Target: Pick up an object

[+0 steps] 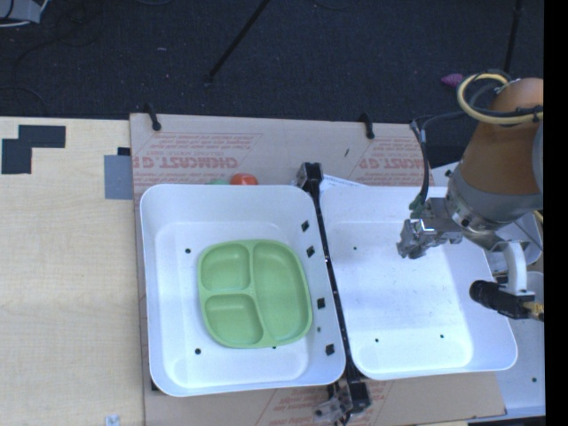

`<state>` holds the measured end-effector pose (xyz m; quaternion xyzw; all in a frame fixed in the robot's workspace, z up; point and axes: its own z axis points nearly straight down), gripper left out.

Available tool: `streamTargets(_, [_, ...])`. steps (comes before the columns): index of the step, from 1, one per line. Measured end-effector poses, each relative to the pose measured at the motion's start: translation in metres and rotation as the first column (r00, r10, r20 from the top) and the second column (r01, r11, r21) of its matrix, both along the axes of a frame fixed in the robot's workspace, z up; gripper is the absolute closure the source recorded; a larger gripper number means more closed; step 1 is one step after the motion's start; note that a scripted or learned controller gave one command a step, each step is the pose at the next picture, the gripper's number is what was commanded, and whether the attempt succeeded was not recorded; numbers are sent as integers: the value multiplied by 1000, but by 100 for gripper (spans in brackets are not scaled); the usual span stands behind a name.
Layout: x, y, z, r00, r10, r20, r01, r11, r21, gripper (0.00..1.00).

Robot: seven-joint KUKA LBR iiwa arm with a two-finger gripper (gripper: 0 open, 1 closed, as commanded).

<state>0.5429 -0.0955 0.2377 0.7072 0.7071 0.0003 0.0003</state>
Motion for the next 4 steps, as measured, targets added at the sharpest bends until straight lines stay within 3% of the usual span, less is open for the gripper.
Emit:
streamTargets(1, [-1,61,-3,1000,5,-4,-5,1000,3,100])
streamTargets(3, [-23,152,-20,1000,4,-6,-4,1000,2,100])
streamTargets(4, [-30,204,-8,1000,5,-4,-5,1000,2,100])
